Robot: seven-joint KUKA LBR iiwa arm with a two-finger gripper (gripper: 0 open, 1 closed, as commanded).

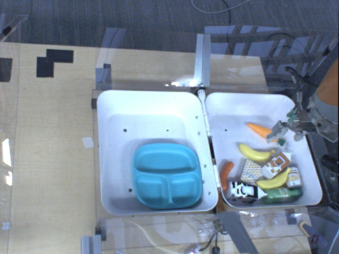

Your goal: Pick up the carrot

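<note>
Carrot (258, 129) lying in the far part of the right bin (233, 107), gripper (280, 133) just right of it, claw state impossible to tell, bananas (256, 153) nearer

Bare bin floor lies behind the carrot (258, 129); a banana (257, 153) crowds its front.

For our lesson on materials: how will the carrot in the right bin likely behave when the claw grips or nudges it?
The carrot looks like a smooth, tapered toy, so it is probably stiff and light. Its round, narrowing shape suggests it may roll in a curve or slip out toward the thin tip if squeezed there. It lies apart from the bananas on the bare bin floor, so a nudge from the claw would likely slide it freely.
</note>
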